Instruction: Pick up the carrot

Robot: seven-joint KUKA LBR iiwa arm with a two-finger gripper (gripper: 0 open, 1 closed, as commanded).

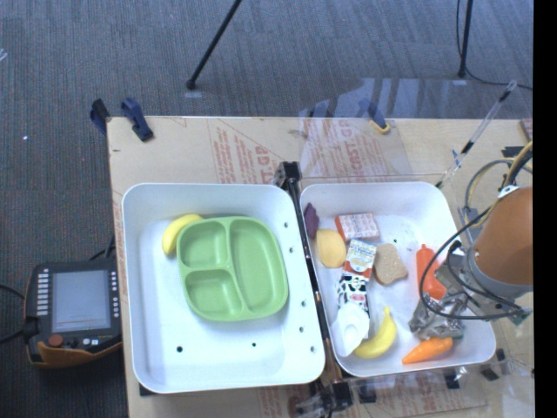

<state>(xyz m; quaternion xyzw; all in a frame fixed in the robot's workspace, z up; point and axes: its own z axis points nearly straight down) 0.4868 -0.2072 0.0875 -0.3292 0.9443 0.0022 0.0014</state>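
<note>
Nearest the camera, at the front right corner of the right bin (452, 200), the carrot (427, 350) lies on its side on the bin floor, pointing left and right. Just above it the claw (439, 322) hangs low over the floor, directly beside the carrot; whether it is apart or together I cannot tell, since cables and the wrist hide it, and nothing shows between its parts. To the carrot's left a yellow banana (379, 338) curves against a white cup (352, 331). Behind these stand a black-and-white carton (352, 291), a slice of bread (389, 265), a small packet (360, 254) and a second orange piece (427, 270) near the right wall. Farther back sit a yellow potato-like lump (330, 248), a red box (357, 225) and a dark purple piece (311, 220) by the left wall. Across the divide, the left bin (139, 320) holds a green divided plate (232, 266) with another banana (177, 230) touching its far left edge. Left of the surface (200, 151) rests a handheld control pendant (77, 310). Beyond, two blue clamps (122, 116) grip the far corner.
</note>
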